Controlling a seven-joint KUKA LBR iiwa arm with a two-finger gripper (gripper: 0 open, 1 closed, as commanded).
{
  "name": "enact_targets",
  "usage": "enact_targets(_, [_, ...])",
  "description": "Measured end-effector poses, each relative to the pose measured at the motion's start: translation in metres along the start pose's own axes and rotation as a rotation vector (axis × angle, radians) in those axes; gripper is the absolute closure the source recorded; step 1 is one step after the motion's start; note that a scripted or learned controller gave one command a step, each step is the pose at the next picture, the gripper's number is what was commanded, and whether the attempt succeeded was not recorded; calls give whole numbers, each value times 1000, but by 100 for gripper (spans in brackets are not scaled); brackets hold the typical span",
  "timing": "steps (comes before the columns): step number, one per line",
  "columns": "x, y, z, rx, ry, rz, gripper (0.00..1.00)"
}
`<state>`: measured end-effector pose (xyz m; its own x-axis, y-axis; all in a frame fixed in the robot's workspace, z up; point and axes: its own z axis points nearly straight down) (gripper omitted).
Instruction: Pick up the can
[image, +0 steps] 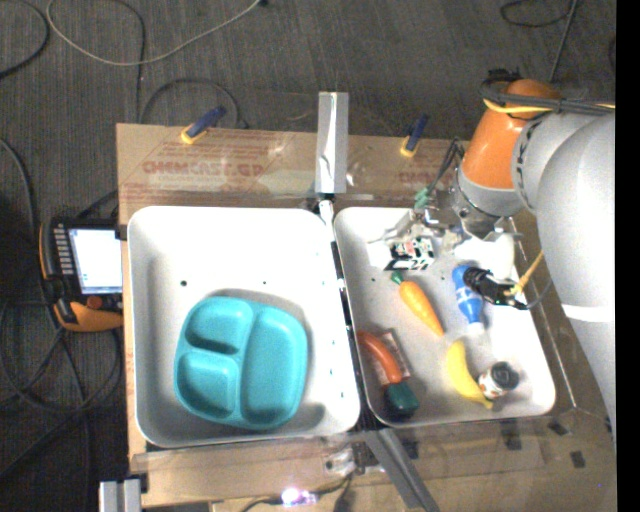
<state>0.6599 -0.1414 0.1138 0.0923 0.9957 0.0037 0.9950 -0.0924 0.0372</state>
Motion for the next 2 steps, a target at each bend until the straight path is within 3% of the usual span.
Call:
enact_targets(1, [24,-15,3,-16,-5,168,0])
enact_targets(2, [-39,15,7,38,-4,309,0])
